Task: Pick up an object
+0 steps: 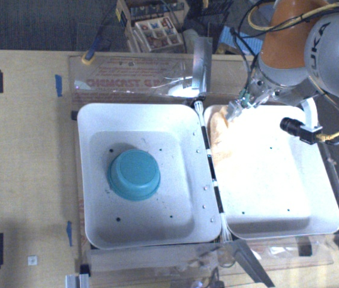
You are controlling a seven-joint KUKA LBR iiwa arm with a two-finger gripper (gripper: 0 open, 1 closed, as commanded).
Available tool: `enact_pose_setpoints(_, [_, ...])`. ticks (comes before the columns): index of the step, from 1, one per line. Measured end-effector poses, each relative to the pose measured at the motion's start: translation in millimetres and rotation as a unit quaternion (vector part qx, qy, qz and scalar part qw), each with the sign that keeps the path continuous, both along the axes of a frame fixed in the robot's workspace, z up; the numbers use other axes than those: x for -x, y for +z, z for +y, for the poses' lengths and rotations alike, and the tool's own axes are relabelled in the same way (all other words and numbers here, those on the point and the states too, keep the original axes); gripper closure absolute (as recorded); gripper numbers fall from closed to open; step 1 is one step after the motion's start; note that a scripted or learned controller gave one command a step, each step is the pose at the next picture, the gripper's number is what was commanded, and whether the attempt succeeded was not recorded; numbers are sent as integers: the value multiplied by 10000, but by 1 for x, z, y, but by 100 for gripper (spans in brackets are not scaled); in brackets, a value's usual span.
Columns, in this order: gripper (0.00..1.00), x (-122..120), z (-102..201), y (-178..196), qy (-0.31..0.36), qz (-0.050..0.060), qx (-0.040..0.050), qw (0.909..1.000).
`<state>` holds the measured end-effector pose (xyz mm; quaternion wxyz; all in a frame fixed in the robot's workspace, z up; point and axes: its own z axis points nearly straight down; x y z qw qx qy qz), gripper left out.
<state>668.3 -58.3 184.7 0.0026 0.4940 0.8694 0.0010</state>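
A teal bowl (134, 173) lies upside down in the middle of the left bin (97, 125). A pale tan object (218, 132) rests against the left wall of the right bin (313, 215), near its back corner; glare washes out its shape. My gripper (243, 103) hangs over the back left corner of the right bin, just up and right of the tan object. Nothing can be made out at its tip.
The arm's grey body and orange band (295, 17) fill the upper right. A black cable connector (297, 129) juts over the right bin's back right. A clear plastic sheet (139, 80) lies behind the bins, with boxes beyond it.
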Motion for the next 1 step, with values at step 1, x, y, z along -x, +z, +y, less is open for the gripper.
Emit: enact_pose_setpoints(1, [0,0,0,0,-1,0,0,10000])
